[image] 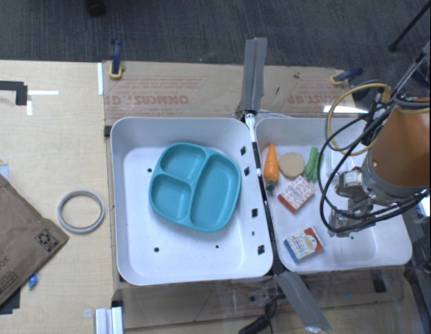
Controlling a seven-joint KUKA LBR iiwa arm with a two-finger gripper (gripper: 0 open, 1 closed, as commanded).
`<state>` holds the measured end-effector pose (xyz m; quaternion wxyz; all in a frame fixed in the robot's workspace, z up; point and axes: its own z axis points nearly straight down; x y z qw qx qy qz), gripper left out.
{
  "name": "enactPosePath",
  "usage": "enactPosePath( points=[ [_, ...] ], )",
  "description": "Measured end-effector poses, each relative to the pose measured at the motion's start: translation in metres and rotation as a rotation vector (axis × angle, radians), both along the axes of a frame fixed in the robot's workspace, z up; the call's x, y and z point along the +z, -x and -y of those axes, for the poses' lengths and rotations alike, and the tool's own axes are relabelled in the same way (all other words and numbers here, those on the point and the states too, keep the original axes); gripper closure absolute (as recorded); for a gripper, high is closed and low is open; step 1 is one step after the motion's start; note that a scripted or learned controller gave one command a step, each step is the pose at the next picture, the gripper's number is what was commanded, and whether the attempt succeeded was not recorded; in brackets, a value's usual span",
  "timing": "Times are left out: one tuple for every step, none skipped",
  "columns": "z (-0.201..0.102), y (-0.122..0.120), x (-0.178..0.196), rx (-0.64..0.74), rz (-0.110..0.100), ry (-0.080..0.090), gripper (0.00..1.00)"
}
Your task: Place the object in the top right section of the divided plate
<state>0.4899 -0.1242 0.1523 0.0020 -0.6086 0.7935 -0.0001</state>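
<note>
Bins sit side by side on your bench: the left bin [124, 186] holds the teal divided plate [195, 186], which lies alone near the bin's middle, turned at a slant, with two small sections on its left and one large section on its right. All three sections are bare.

In the right bin [382, 256] you have the loose items. A toy carrot [271, 163] lies along the left wall, a round tan disc [292, 164] is just beside it, and a green vegetable piece [312, 163] lies right of the disc. Below them rests a small red-and-white carton [296, 194], and nearer the front edge a small white box with a blue and orange label [303, 244].

Your arm [403, 152] comes in from the right, cables looped around it. The gripper [344, 218] hangs over the right bin's right half, apart from the boxes. You cannot tell how the tool is set, since the wrist and cables hide it.

Left of the bins, a tape ring [81, 210] and a cardboard box [20, 242] lie on the bench.
</note>
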Motion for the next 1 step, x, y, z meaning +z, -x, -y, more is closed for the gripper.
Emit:
enactPosePath(
  points=[
    [0.0715,0.0004,0.0172,0.08,-0.001,-0.001,1.0]
  ],
)
